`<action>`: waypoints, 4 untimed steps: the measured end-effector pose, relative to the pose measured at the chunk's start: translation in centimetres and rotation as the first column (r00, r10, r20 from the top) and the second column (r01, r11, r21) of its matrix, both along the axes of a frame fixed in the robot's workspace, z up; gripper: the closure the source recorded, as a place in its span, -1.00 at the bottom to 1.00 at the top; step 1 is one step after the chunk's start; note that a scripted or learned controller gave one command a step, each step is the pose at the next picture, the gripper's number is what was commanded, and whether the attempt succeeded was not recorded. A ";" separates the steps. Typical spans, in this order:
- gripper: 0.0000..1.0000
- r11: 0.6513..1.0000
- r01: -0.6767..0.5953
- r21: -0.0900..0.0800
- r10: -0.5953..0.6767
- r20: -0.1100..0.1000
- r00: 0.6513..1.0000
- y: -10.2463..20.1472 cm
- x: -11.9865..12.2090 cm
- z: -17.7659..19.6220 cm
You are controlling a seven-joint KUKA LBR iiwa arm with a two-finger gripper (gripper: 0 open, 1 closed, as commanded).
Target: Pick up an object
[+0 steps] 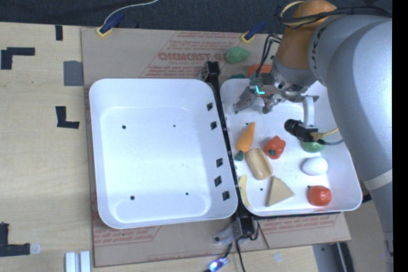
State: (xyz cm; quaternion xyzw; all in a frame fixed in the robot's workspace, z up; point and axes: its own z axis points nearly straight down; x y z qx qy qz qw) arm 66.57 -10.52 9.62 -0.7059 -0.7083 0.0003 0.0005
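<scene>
- While the arm reaches in from the right, its gripper (254,104) hangs over the right bin (344,200), fingers spread, pinching nothing.
- Just below it lies a carrot (246,136).
- Nearby rest a bread roll (258,163), red pepper (275,147), white egg (314,166), cheese wedge (276,191) and tomato (319,195).

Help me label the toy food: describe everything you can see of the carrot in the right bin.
The carrot is a small orange, plastic-looking toy, tapered, lying flat and tilted, narrow tip up toward the gripper, thick end down-left near the bin's left wall. A dark green stub sits at its lower end. It lies just above the tan bread roll, left of the red pepper; contact with the roll is unclear.
</scene>
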 end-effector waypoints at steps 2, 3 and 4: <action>1.00 1.000 0.002 -0.001 -0.002 0.001 1.000 0.2 -4.9 -0.2; 1.00 1.000 0.004 0.002 -0.004 -0.003 1.000 2.1 -14.8 9.2; 1.00 1.000 0.002 0.000 -0.002 0.002 1.000 0.6 -15.4 6.2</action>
